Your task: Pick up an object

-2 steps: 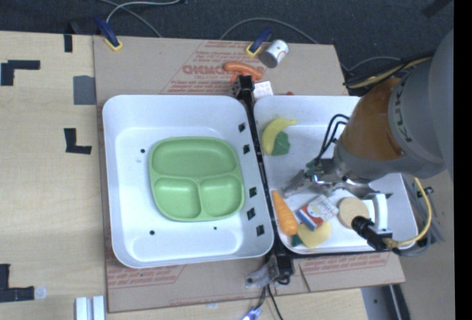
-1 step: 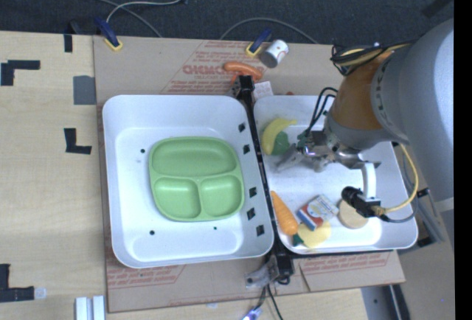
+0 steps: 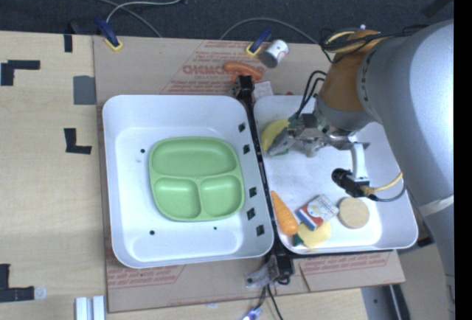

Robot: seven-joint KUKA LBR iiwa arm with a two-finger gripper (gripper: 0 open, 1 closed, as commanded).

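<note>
I see gripper (image 3: 289,136) low in right bin (image 3: 394,234), upper-left corner | banana (image 3: 271,133) just left of it, touching fingertips, long axis diagonal toward the divider | finger state: cannot tell | grasp unconfirmed

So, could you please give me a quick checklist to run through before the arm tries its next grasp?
1. Gripper is inside the right bin: ok.
2. Gripper is at the yellow-green object by the bin divider: ok.
3. An object is seen between the fingers: cannot tell.
4. Carrot, small packet and round tan piece lie apart from the gripper: ok.
5. Green divided plate sits in the left bin, out of the way: ok.
</note>
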